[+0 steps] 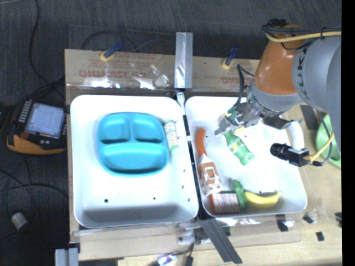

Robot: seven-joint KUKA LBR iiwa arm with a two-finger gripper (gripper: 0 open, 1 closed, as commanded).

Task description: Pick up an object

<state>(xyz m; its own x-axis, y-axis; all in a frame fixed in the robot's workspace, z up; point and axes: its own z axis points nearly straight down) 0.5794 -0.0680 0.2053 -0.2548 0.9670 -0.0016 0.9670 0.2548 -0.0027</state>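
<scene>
The green bottle (239, 147) is the likeliest object for the pick: it lies on its side, slanted, in the upper middle of the right bin (297, 195), with the end effector (236, 121) directly over its upper end. From the overhead camera, the grey arm with its orange band (277, 65) reaches in from the right and its tip sits at or just above the bottle's cap end; whether the tip touches the bottle cannot be told, nor how far the end effector is spread, and nothing shows it holding the bottle. The step in hand looks like the approach or descent onto the bottle, before any lift. Along the bin's left wall lie a carrot (200, 141) and an orange carton (209, 176), with a can (224, 202) and a banana (260, 198) near the front edge, all apart from the bottle. The left bin (83, 198) holds a blue divided plate (133, 143). The next move seems to call for closing across the bottle's narrow width, then rising straight up clear of the neighbours
</scene>
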